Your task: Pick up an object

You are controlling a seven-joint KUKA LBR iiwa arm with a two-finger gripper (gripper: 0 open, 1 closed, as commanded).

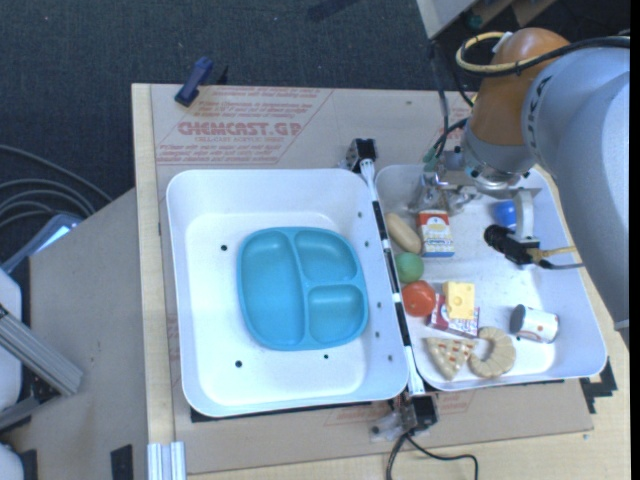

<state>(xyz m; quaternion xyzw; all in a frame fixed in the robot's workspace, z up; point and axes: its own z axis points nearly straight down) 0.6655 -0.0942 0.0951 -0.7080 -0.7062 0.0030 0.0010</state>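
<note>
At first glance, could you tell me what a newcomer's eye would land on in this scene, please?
The bright blue divided plate stands out first, lying alone in the left bin. Next comes the grey arm with its orange band, reaching in from the right with its hand over the far end of the right bin. That bin holds a cluster of small toy foods, among them a red tomato and a pizza slice.

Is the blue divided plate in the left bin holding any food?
Empty: the blue divided plate shows bare compartments; the food lies in the right bin.
</note>
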